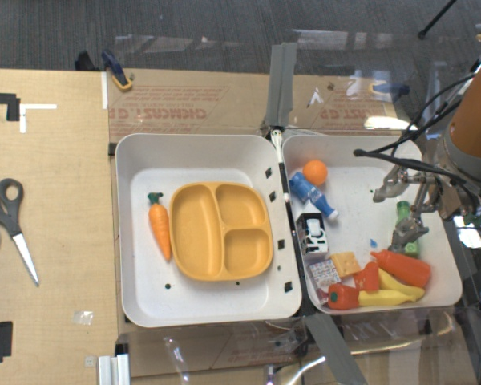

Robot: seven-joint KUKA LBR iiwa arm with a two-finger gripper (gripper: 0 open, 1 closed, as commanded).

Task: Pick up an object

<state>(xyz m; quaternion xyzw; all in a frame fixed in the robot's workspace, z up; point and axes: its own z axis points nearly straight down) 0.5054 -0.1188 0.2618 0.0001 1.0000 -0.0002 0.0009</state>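
The wooden bench (48, 239) carries two shallow white plastic bins side by side. The left bin (136, 291) holds a yellow three-compartment plastic tray (222, 230) lying flat at its centre, with a toy carrot, orange with a green top (159, 227), just beside the tray's left edge.

The right bin (349, 155) holds the clutter. Along its near edge lie an orange-red elongated toy vegetable (402, 269), a yellow toy banana (389, 295), and a red toy pepper (345, 295), all packed together. Near them sit a tan square cracker-like piece (345, 263) and a small printed packet (323, 274). By the left wall are a blue plastic bottle (312, 194), a small black-and-white box (312, 233), and an orange ball (315, 172) touching the bottle's far end. A small green object (403, 209) lies toward the right side.

The grey two-finger gripper (407, 233) hangs over the right bin just above the orange-red vegetable, its fingers slightly apart with nothing between them.

On the bench to the left lie grey-handled scissors (14, 224). Brown cardboard (184, 107) lies behind the bins, and beyond is grey carpet (184, 14).
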